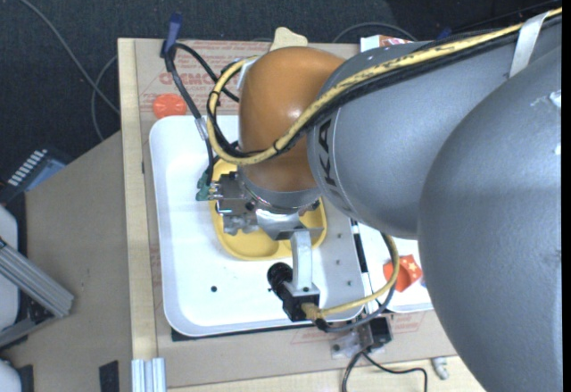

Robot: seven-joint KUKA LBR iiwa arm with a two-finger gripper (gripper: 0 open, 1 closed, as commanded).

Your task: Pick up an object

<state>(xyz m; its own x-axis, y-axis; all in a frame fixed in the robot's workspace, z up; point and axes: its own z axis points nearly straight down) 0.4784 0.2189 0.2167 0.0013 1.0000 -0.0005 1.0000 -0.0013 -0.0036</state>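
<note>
From up here my arm [428, 122] covers most of what I want to see: the grey body sweeps in from the right and the orange band [281, 113] above the wrist sits right over the middle of the left bin [178, 229]. The gripper [234, 207] is down beneath that wrist, over a yellow object [245, 245] lying on the bin floor, and I cannot tell how far its fingers are parted or whether anything is between them, because the wrist hides them. The yellow object shows only as a rim at the wrist's lower edge. A small orange piece [406, 274] sits in the right bin [412, 292], near the arm. Another orange thing [167, 104] lies on the bench [134, 113] just outside the left bin's top corner. Black and yellow cables [201, 113] loop around the wrist.
</note>
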